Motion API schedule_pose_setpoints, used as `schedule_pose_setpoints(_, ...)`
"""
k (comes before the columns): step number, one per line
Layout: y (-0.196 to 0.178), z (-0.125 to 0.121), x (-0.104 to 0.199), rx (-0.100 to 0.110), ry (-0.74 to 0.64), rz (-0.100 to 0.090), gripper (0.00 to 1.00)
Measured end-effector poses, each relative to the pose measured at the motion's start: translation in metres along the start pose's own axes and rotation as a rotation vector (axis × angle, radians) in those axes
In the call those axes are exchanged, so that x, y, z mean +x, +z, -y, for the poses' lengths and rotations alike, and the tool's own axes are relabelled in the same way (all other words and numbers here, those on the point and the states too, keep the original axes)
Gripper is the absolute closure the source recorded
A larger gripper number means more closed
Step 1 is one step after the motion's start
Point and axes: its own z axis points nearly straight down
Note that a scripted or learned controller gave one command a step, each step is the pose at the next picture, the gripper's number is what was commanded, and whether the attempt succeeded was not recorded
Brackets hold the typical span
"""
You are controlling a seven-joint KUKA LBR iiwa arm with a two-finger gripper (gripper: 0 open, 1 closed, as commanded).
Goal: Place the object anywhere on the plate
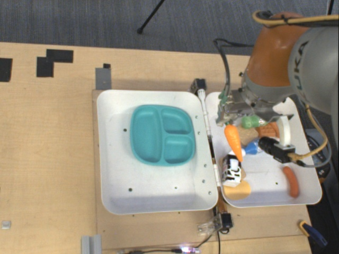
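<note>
Two shallow white bins are sitting side by side on the wooden bench [47,157], seen from above at a slant. The left bin [114,194], at the centre of the frame, is holding a teal plate [161,134] with three compartments, one large at its left and two smaller at its right; the plate is lying flat, slightly toward the upper part of the bin. The right bin [275,194] is crowded with toy food: an orange carrot [233,141], a black-and-white cow figure [231,169] just below it, a yellow-orange wedge [238,190] at the bin's lower left corner, a green piece [249,122], a blue piece [250,147], and a red-brown sausage [291,181] lying well apart at the lower right. The carrot is lying with its long axis running from upper left to lower right, thick end toward the top of the frame and tip pointing down toward the cow. The grey arm with its orange band [273,52] is reaching in from the right, with the hand [233,110] hanging over the upper left of the right bin, just above the carrot's thick end; whether it is apart or together cannot be told.
</note>
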Motion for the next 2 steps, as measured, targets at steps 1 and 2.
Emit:
schedule_pose_setpoints(1, 0.0418, -0.0648, 0.0636, 0.007, 0.423, 0.003, 1.00)
schedule_pose_setpoints(2, 0.0402, -0.0651, 0.0608, 0.005, 0.423, 0.005, 0.00)
